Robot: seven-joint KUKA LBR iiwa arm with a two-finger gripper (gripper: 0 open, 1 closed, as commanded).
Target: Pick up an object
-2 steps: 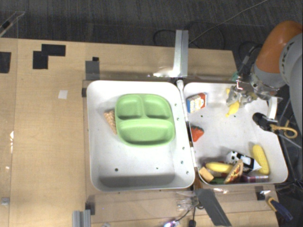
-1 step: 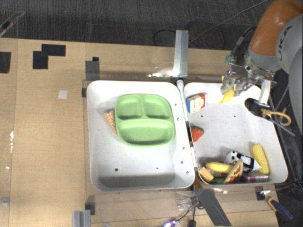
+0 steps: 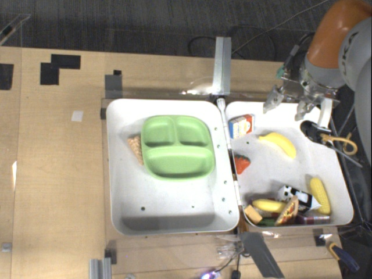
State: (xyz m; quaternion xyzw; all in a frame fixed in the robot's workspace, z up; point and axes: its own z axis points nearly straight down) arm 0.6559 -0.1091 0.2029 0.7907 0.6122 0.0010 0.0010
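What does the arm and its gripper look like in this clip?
The arm is grey, with a rounded orange band above the wrist. Below that sits a lighter grey metal wrist block carrying the gripper, whose two pale fingers look thin and metallic. A small teal detail shows at the wrist's left side.

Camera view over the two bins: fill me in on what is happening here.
A grey arm with an orange band reaches in from the right, its two-finger gripper open above the back of the right white bin, holding nothing. That bin holds toy food: a loose yellow banana, a small milk carton, a red piece and a pile along the front edge. The left white bin holds a green divided plate. Nothing has been picked up yet.
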